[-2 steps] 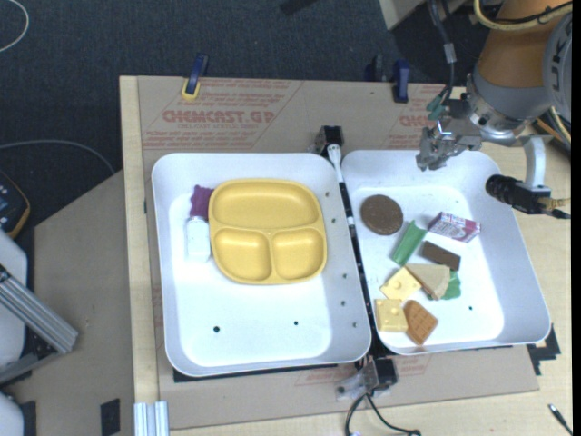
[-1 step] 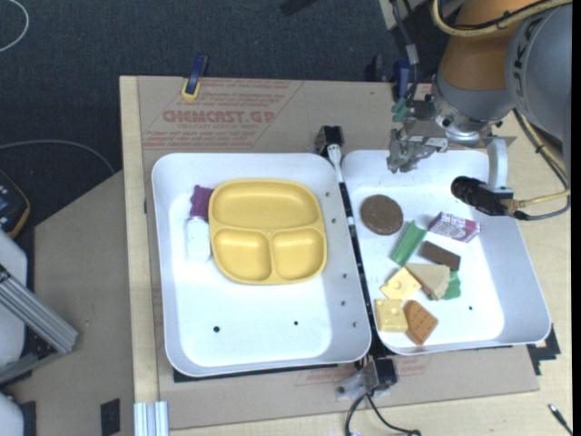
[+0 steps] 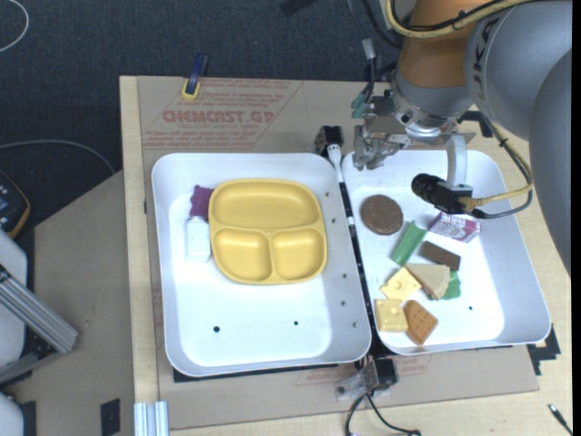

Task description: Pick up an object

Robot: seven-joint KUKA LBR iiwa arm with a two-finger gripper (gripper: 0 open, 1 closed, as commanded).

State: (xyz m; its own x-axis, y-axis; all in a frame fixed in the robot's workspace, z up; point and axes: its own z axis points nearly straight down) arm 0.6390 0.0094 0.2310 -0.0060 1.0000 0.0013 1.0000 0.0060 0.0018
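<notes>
Gripper [image 3: 368,159] above right bin's [image 3: 508,321] far-left corner, finger state indiscernible; brown round cookie [image 3: 382,214] just beside, ungrasped.

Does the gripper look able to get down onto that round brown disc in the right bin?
Probably yes. The gripper hangs just above and beside the round brown disc, which lies flat with nothing on it; the green stick sits close beside it.
</notes>
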